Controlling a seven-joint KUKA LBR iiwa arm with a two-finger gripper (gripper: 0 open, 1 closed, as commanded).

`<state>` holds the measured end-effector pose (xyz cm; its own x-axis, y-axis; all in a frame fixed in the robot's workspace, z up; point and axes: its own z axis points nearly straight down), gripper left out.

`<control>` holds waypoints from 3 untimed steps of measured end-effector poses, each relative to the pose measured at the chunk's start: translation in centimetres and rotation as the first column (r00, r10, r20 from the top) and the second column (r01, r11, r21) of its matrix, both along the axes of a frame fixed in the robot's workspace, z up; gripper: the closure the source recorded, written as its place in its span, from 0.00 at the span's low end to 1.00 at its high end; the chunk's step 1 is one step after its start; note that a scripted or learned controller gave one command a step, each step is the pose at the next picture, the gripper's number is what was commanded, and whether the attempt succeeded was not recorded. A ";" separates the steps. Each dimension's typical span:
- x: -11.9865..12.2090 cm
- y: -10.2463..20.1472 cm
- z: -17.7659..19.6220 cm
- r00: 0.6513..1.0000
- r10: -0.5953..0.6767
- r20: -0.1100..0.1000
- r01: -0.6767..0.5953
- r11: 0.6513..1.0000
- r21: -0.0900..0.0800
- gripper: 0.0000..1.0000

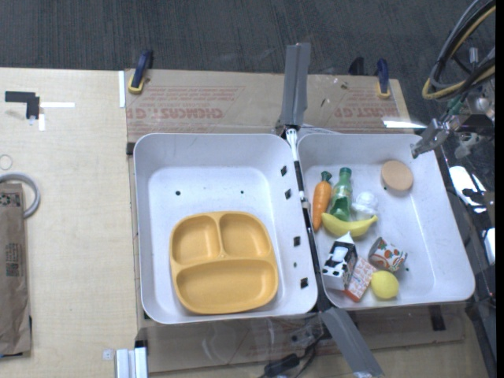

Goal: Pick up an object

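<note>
Evidently nothing has yet been lifted: every candidate object lies in the right bin (441,235), while the left bin (157,211) is given over to a yellow divided plate (224,261) resting toward its 6 o'clock side. The small objects are crowded along the right bin's 9 o'clock wall, probably because they were tipped in loosely rather than arranged. A carrot (320,201) and a green bottle (342,193) lie side by side, with a banana (349,226) touching the bottle's lower end. Toward 6 o'clock a black-and-white carton (339,261), a red packet (359,280), a lemon (384,285) and a small patterned box (387,255) are bunched together. A tan round disc (397,176) sits apart at 12 o'clock and is judged the easiest pick. The arm's end (441,132) is parked over the bin's 2 o'clock corner; whether the jaws are wide or narrow cannot be told.
</note>
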<state>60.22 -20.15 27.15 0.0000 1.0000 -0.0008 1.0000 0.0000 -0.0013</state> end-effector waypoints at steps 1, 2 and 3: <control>-1.0 -1.5 -12.5 0.997 -0.072 0.000 0.072 0.997 -0.001 0.00; -2.3 7.8 -18.1 0.999 -0.048 -0.001 0.048 0.999 -0.001 0.00; -10.2 9.2 -15.7 1.000 0.029 -0.001 -0.029 1.000 0.000 0.00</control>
